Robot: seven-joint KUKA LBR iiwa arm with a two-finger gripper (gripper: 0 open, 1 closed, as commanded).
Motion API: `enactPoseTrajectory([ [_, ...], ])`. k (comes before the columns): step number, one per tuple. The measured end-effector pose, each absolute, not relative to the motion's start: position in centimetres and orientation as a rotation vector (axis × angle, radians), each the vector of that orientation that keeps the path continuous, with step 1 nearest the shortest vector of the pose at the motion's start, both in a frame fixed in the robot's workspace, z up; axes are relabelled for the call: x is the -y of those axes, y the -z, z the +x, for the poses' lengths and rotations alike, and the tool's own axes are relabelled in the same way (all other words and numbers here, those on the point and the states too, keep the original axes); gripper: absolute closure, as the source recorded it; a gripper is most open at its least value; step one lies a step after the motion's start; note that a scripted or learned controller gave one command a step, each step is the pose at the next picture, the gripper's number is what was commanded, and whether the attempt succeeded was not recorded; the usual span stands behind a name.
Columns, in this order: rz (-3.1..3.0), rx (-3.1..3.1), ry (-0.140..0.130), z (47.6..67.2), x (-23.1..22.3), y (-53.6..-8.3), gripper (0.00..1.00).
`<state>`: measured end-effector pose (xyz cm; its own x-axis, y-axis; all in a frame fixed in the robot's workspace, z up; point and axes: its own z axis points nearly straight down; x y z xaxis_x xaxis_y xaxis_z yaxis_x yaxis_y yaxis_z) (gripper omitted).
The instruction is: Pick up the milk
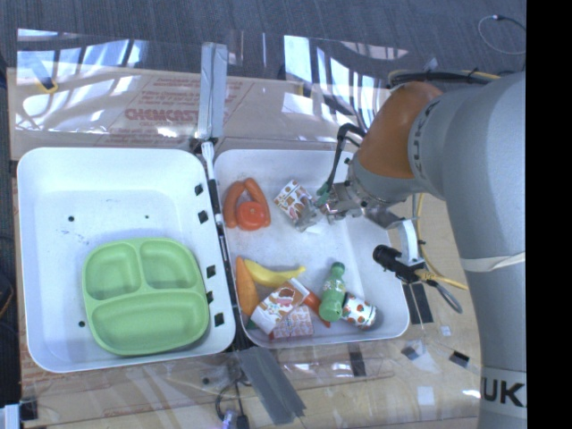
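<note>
**Bench and surroundings**

Dark grey carpet floor (179, 3) across 12 o'clock. A thin cable loop (502, 32) lies on it at 1 o'clock. Clear plastic sheet (134, 88) over brown cardboard with red lettering, at 11 o'clock, carrying bright window reflections. Pale wooden bench top (429, 365) at 5 o'clock, with small black clips.
</note>
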<state>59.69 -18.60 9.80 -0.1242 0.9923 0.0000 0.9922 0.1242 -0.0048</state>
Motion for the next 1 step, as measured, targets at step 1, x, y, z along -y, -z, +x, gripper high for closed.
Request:
enactPoseTrajectory([
  [1, -2.198, 2.24, -0.006, 60.91, 13.01, -18.06, 1.0],
])
